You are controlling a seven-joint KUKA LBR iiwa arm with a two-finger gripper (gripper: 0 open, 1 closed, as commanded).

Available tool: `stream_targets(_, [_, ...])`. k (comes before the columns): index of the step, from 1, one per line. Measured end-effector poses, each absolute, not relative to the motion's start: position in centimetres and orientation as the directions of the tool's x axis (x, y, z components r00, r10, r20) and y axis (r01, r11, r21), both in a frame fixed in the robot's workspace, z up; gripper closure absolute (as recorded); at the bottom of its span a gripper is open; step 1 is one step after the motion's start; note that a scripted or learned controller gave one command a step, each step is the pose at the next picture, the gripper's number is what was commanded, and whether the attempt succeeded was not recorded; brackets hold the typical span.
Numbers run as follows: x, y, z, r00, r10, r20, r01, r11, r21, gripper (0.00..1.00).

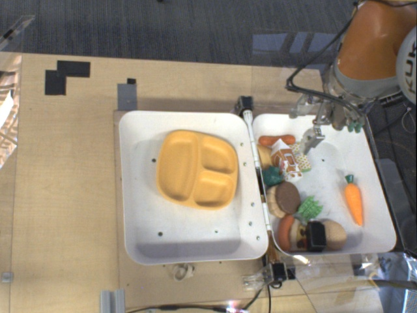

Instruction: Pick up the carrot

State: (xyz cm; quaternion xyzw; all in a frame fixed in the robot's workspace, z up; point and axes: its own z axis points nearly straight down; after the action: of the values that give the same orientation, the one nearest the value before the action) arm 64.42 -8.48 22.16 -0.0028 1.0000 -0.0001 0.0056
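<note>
We see the small orange toy carrot with a green top (352, 200) lying alone toward the right wall of the right-hand shallow white bin (382, 175), bare floor all round it. A heap of toy foods (293, 197) crowds that bin's left side, well apart from the carrot. The grey two-finger gripper (315, 137) hangs over the bin's upper middle, near the heap's top; whether it is spread or closed we cannot tell. Left of the carrot's bin, the second white bin (140, 194) holds a yellow divided plastic plate (197, 168). Both rest on a tan wooden bench (65, 194).
</note>
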Motion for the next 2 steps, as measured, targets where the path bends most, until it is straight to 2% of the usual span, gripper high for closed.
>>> stream_targets(1, [67.0,-13.3,38.4,-0.992,-0.122,-0.026,-0.122,0.993,-0.008,0.00])
stream_targets(2, [58.8,-18.3,22.3,-0.968,-0.250,0.000,-0.250,0.968,0.000,0.00])
